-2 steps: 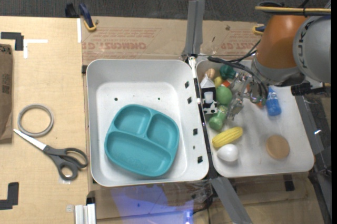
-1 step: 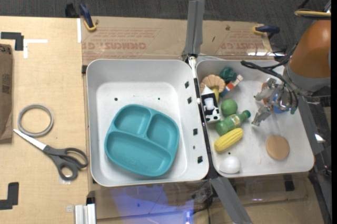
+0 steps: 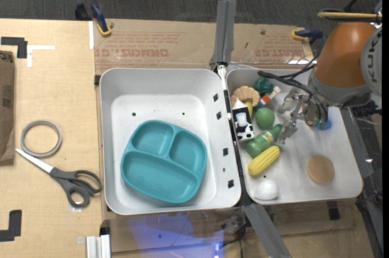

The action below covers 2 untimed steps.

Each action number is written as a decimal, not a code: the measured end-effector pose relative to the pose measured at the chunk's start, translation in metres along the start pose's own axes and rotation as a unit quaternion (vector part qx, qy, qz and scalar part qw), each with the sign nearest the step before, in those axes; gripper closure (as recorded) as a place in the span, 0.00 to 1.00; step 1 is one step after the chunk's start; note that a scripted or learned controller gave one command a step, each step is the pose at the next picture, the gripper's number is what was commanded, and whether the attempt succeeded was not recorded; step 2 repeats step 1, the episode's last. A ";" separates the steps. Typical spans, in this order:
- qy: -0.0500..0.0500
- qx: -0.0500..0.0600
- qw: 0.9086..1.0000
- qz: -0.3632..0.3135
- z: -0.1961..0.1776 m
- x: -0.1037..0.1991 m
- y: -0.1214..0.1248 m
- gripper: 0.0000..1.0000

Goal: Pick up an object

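Observation:
My gripper (image 3: 288, 119) hangs over the middle of the right bin (image 3: 340, 190), its fingers spread open with nothing between them. Just left of it lie a green ball (image 3: 264, 117) and a green bottle (image 3: 258, 142). A yellow corn cob (image 3: 264, 161) lies below the fingertips. A white egg (image 3: 265, 190) sits at the bin's front, and a round brown piece (image 3: 320, 169) rests at the front right. A black-and-white carton (image 3: 242, 122), a tan shell-shaped piece (image 3: 246, 93) and a dark green item (image 3: 263, 84) crowd the bin's back left. A small blue item (image 3: 324, 124) is partly hidden behind the wrist.
The left bin (image 3: 115, 99) holds a teal divided plate (image 3: 164, 161). On the bench to the left lie grey-handled scissors (image 3: 67, 178) and a tape roll (image 3: 41, 137). A grey post (image 3: 225, 26) stands behind the divider between the bins.

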State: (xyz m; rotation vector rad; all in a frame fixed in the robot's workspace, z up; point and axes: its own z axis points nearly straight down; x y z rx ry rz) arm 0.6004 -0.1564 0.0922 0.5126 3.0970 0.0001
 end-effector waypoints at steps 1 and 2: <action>0.000 0.002 1.000 -0.025 -0.001 0.019 0.045 0.00; 0.000 0.002 1.000 -0.025 -0.001 0.019 0.045 0.00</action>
